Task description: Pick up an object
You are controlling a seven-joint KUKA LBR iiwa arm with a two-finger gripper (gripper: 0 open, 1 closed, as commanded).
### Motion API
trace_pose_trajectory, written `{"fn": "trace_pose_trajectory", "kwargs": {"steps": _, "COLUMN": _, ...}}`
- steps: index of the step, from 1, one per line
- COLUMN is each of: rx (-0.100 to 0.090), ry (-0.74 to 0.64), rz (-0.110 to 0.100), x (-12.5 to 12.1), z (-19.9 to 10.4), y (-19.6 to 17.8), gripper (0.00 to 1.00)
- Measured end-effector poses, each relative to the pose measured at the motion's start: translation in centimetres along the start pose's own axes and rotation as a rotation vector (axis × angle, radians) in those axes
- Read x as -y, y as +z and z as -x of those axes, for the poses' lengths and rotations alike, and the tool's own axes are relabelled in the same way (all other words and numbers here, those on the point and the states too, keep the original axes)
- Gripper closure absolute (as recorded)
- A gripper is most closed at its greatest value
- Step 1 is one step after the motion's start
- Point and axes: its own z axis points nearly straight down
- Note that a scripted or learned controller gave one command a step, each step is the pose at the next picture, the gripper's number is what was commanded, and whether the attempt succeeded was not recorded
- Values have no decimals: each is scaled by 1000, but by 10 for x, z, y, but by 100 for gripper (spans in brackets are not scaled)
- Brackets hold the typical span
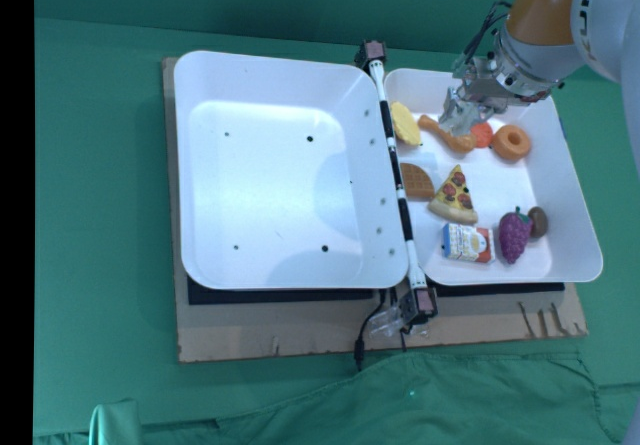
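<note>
Item, right-hand bin (578,223): the hand (462,119), its grip state impossible to tell, hung directly over an orange drumstick-shaped toy (445,134) whose long axis ran slantwise from the bin's divider side toward a red piece (482,136) and doughnut (511,142).

Two shallow white bins sit side by side on a green bench; the left bin (270,183) holds no toys, and the right bin (560,203) holds toy food. The gripper (458,120) hangs low over the orange carrot (445,132), near a donut (511,142), with a pizza slice (455,196), purple grapes (514,235) and a small carton (467,243) lying nearer the camera
</note>
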Motion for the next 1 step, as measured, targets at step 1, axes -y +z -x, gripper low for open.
{"fn": "trace_pose_trajectory", "kwargs": {"steps": 1, "rx": 1, "ry": 0, "rz": 3, "x": -9, "z": -4, "y": -63, "gripper": 100}}
